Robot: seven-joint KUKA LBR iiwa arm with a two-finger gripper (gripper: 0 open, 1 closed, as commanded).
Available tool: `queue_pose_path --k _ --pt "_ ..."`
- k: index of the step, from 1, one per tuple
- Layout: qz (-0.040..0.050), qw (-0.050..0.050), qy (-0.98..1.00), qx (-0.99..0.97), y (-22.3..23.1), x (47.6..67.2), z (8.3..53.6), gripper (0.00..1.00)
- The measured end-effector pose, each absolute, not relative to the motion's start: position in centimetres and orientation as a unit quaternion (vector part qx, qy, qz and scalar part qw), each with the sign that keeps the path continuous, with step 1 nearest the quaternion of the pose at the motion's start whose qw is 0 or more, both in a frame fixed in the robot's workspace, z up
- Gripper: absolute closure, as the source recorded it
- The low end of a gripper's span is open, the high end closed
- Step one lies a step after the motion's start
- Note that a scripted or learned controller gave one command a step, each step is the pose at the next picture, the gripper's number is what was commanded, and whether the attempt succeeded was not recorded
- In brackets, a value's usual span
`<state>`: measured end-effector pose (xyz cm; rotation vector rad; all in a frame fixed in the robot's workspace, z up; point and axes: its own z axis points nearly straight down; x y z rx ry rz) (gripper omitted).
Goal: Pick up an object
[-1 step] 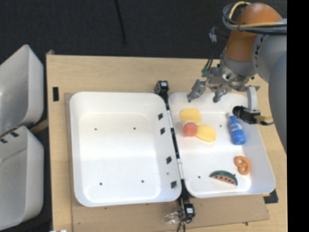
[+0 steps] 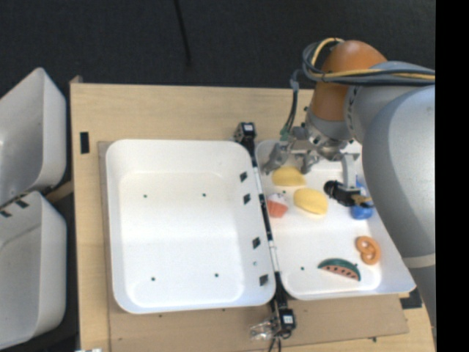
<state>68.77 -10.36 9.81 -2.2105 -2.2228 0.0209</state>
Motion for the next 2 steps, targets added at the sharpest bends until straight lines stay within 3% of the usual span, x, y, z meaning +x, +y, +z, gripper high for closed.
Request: queue_pose_path --k 1,2 --pt "-0.0045 0.01 -0.709 -0.705 -4.4 69.0 14.6 0.0" --pt "-0.002 -0.002 -0.709 -0.705 -0.1 69.0 20.5 0.0"
